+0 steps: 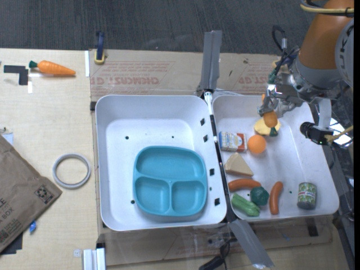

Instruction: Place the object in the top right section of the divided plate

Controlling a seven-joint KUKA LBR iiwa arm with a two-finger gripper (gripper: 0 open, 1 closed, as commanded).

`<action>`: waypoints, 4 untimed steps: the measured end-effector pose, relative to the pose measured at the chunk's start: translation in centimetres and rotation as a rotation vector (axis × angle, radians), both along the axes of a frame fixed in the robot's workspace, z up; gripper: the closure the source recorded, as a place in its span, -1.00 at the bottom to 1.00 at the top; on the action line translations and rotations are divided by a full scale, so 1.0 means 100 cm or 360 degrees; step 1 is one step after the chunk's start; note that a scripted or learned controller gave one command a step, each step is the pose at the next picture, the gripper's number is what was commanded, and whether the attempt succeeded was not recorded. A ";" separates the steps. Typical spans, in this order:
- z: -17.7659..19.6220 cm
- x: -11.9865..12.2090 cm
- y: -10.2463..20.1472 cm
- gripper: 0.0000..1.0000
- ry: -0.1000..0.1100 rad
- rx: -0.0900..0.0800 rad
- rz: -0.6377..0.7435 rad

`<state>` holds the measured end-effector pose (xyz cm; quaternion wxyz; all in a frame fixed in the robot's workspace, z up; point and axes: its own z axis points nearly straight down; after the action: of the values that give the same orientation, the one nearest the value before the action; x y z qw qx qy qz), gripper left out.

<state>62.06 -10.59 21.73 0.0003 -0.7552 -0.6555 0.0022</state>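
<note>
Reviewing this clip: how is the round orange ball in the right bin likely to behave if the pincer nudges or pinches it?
The orange ball looks smooth and round, so a nudge would probably send it rolling across the right bin. Its curved sides may slip from a two-finger pinch unless centred. It looks like toy food, so probably light.

Lying left of the left white bin (107, 151): orange toy carrot (52, 68) far up, grey tape ring (71, 170) just beside, brown cardboard box (19, 198) further out.
</note>
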 end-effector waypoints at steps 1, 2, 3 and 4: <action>-0.012 -0.032 0.083 1.00 0.0002 0.0001 -0.0228; -0.028 -0.019 0.152 1.00 0.0001 -0.0001 -0.0489; -0.036 -0.085 0.216 1.00 0.0003 -0.0003 -0.0807; -0.063 -0.078 0.322 1.00 0.0000 -0.0005 -0.0992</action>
<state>54.27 21.58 15.43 -0.0002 -0.9198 -0.3924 0.0031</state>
